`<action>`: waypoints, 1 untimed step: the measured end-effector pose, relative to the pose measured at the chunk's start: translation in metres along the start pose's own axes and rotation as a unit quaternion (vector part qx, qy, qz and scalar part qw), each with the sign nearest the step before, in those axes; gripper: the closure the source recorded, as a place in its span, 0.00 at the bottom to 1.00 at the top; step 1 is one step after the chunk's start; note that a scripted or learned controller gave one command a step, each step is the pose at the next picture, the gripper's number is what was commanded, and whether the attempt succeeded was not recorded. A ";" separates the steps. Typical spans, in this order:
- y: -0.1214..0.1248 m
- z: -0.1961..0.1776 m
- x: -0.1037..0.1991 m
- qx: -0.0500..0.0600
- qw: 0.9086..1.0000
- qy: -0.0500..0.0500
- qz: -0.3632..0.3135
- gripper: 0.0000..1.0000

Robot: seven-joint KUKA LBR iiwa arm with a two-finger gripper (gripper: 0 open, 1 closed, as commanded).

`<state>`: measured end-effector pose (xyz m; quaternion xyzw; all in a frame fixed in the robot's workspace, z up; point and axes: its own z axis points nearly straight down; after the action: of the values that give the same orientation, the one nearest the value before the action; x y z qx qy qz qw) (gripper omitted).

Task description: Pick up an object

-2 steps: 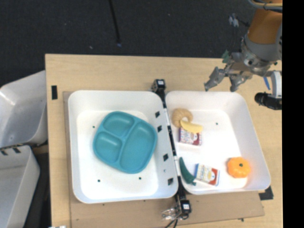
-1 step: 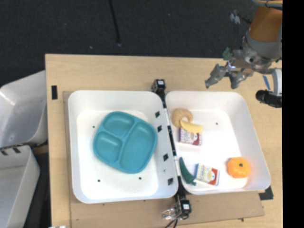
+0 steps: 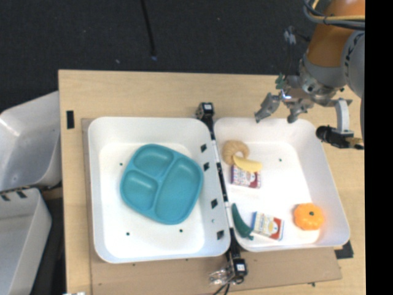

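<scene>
Spread apart and holding nothing, the two-finger gripper hangs over the far rim of the right white bin. Inside that bin, nearest the gripper, a tan round pastry touches a yellow banana lying across a small white-and-purple carton. Farther off sit an orange toy pumpkin, a white-and-red carton and a dark green curved piece.

Plate in left bin; banana, cartons, pumpkin in right bin.
</scene>
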<state>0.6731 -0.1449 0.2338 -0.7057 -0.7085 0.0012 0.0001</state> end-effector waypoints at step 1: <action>-0.001 0.063 0.003 0.001 1.000 0.000 0.000 0.00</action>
<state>0.6721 -0.1417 0.1712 -0.7057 -0.7085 0.0017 0.0008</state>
